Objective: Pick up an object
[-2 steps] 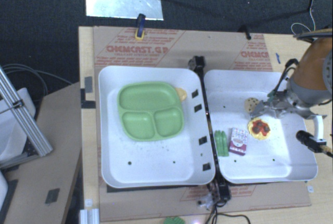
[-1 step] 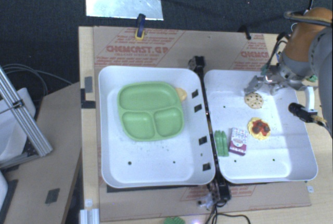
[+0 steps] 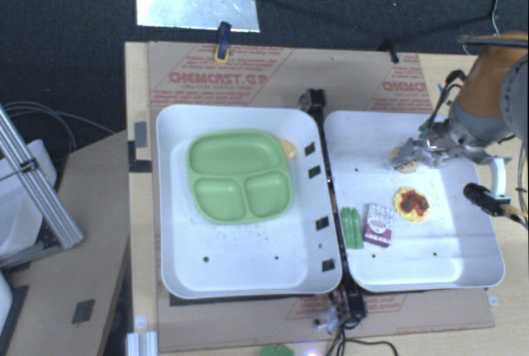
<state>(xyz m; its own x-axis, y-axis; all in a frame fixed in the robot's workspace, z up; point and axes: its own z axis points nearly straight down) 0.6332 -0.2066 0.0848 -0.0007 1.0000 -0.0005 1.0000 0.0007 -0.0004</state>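
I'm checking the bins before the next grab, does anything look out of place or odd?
One small thing: a yellow object is tucked behind the green divided plate in the left bin, mostly hidden. The right bin's items lie loose but apart; nothing looks spilled or broken.

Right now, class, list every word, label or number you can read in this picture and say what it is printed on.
"CHEMCAST GP": red print on the brown board behind the left bin.
The same red print repeats on the board behind the right bin, cut off and only partly legible.
Small packet in the right bin: printing too small and blurred to read.
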